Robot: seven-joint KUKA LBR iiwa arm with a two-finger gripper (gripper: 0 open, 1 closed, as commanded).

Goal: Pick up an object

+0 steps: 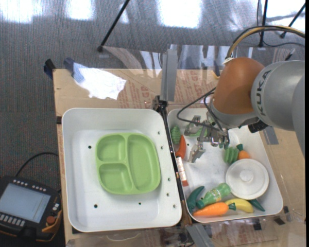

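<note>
My gripper (194,141) hangs over the upper left part of the right bin (276,188). Its fingers stand apart and I see nothing between them, only white bin floor. Just left of it lie a green vegetable (175,134) and an orange-red pepper (181,147) against the bin's left wall. To its right sit a green toy (230,155) and a small orange piece (243,154). An upturned white bowl (247,178) rests at the right. Along the front lie a carrot (213,210), a banana (242,205), a green bottle (217,193) and a dark green cucumber (195,195).
The left bin (77,189) holds a light green divided plate (127,162). A thin red and white stick (183,172) lies by the wall between the bins. A crumpled white cloth (100,82) sits on the bench behind the left bin. The arm's orange band (236,86) looms over the right bin's back edge.
</note>
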